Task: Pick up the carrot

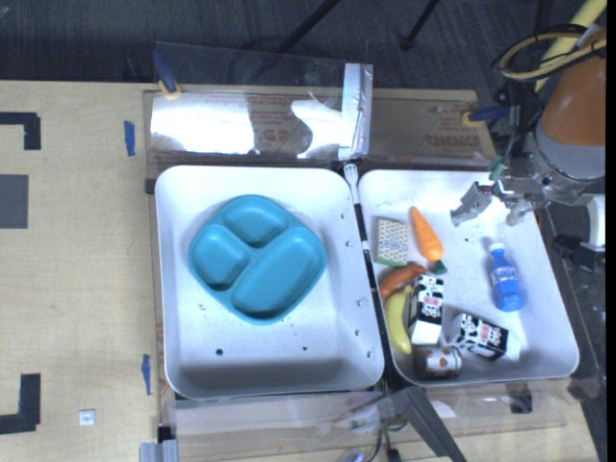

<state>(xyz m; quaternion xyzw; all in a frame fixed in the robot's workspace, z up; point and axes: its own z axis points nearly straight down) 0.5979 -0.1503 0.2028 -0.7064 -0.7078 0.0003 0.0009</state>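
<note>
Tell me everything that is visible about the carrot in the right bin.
The carrot is orange, smooth and tapered, probably a plastic toy. It lies flat in the right bin, in the upper left part, its thin end pointing up and left. No green top is visible. A small checked card lies close at its left, and its thick end is near an orange-brown piece. The gripper hovers apart, to its upper right.

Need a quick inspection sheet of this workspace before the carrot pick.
Surface: two white bins side by side; left bin, right bin.
Job's things: carrot lying in the right bin, untouched.
Clutter: blue divided plate in the left bin; banana, blue bottle, patterned card and cow-print cartons in the right bin.
Hand: the hand hovers over the right bin's far right corner, apart from the carrot.
Cables: yellow loop above the arm.
Surroundings: dark floor, tripod legs.
</note>
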